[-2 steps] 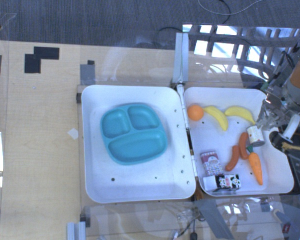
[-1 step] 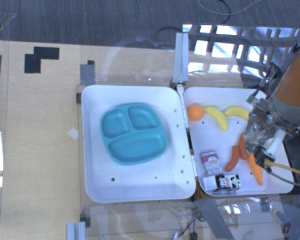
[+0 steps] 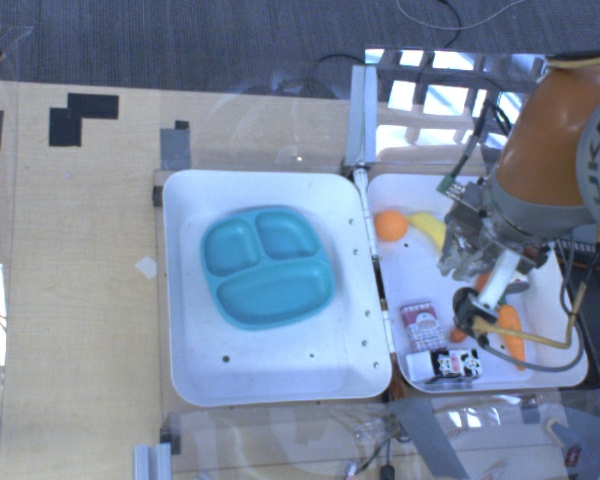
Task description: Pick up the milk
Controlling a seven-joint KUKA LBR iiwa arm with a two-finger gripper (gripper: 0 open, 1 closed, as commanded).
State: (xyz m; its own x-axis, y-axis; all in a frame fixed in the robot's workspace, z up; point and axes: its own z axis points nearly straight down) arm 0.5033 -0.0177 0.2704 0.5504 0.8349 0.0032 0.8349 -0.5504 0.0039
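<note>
Bench (image 3: 70,298): pale wood surface; carries two shallow white bins side by side.
Arm (image 3: 555,138): grey with an orange band; reaches in from the right, above the right bin.
Left bin (image 3: 190,368): contains one blue divided plate (image 3: 268,266), set near its centre.
Right bin (image 3: 405,268): contains all the small items listed below.
Gripper (image 3: 462,261): hangs over the middle of the right bin, well apart from the milk. Grip state: cannot tell from this view.
Carrot (image 3: 513,333): orange, near the right wall.
Banana (image 3: 429,229): yellow, just beside the orange (image 3: 390,225) at the far left.
Pink carton (image 3: 420,325): just beyond the milk.
Milk (image 3: 454,365): black-and-white carton against the near wall of the right bin. Long axis: left to right, along that wall. Top end: cannot tell.
</note>
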